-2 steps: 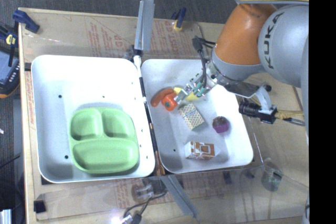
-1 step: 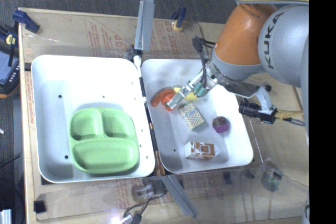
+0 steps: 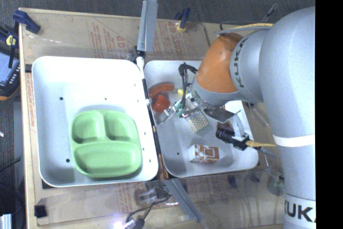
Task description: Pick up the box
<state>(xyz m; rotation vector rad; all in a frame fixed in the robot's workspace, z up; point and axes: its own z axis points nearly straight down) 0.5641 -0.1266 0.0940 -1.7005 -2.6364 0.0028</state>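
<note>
A small brown box (image 3: 206, 154) with white markings lies flat near the front of the right bin (image 3: 177, 166). My gripper (image 3: 181, 110) hangs low over the middle of that bin, under the orange wrist band (image 3: 217, 69). It is up and to the left of the box and apart from it. The box lies free on the bin floor, with nothing touching it.
A sausage-like piece (image 3: 161, 87) and a red lump (image 3: 159, 103) lie just left of the gripper. A small checkered object (image 3: 197, 122) sits beside it. A black cable fitting (image 3: 231, 137) hangs right of the box. The left bin (image 3: 48, 78) holds a green divided tray (image 3: 106, 143).
</note>
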